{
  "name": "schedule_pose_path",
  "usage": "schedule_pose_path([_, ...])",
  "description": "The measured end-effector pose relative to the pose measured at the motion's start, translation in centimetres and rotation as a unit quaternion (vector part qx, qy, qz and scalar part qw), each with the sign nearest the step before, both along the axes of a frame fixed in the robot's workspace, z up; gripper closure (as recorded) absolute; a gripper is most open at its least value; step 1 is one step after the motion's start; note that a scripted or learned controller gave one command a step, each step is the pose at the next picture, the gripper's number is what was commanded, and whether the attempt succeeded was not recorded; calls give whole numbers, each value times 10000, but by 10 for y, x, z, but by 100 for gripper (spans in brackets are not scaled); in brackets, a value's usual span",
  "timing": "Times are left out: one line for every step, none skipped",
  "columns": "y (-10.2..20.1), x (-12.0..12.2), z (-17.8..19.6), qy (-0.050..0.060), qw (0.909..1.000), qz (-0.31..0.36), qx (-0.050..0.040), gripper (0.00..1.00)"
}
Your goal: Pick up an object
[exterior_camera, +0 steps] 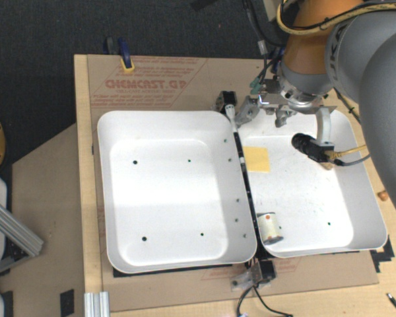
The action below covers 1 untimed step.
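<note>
1. Nearest the camera, a flat brown cardboard sheet with red printed lettering covers the bench top; its front edge carries a small black clip with trailing black wires. Dark carpeted floor surrounds the bench, and a pale metal rail lies at the lower left.

2. Two shallow white plastic bins sit side by side on the cardboard, their inner rims touching along a dark seam. The left white bin shows a few small dark dots on its floor.

3. In the right white bin, near the front left corner and just beside the dividing rim, lies a small white cylinder with an orange band, on its side.

4. Farther back in the same bin, also near the dividing rim, a flat pale yellow square piece rests on the bin floor, well apart from the cylinder.

5. The grey KUKA arm with an orange band reaches in from the right, above the far part of the right bin. Its metal two-finger gripper hangs at the bin's back edge, beyond the yellow square and clear of it. I cannot tell how its jaws stand, and nothing is seen between them.

6. A black cylindrical fitting with a yellowish cable hangs beside the gripper over the bin's right half.

7. At the far edge of the cardboard, a blue and yellow clamp grips the sheet.
</note>
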<state>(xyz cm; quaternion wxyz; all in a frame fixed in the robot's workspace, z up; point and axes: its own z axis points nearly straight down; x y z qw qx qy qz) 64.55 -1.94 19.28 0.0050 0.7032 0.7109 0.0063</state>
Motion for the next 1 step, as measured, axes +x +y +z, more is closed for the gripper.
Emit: schedule_pose_path([48,22,-8,57,10000,-25,-2,0])
